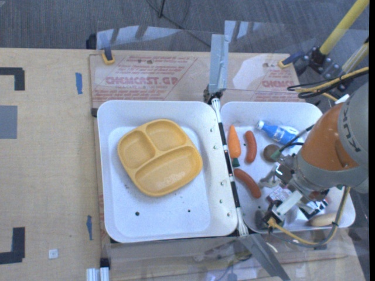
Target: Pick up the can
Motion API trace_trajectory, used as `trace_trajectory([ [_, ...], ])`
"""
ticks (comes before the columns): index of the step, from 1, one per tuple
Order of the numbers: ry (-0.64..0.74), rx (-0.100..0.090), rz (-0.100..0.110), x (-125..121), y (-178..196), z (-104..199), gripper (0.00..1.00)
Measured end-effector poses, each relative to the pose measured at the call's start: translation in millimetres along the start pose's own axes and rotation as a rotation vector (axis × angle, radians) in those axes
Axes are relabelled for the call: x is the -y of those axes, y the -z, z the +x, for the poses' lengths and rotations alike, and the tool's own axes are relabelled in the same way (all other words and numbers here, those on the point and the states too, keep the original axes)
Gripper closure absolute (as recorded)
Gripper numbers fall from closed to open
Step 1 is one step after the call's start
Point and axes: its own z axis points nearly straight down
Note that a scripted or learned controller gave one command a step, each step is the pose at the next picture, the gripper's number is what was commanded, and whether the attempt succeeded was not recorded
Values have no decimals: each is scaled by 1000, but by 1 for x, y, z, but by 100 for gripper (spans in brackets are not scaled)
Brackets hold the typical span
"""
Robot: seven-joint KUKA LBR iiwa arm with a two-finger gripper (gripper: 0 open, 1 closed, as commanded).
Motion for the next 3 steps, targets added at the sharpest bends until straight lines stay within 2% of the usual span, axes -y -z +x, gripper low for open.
trace_trajectory([
  [1,194,9,9,-88,100,59,0],
  [2,481,4,9,-18,-4,-16,0],
  [3,683,4,2,2,-3,0,0],
])
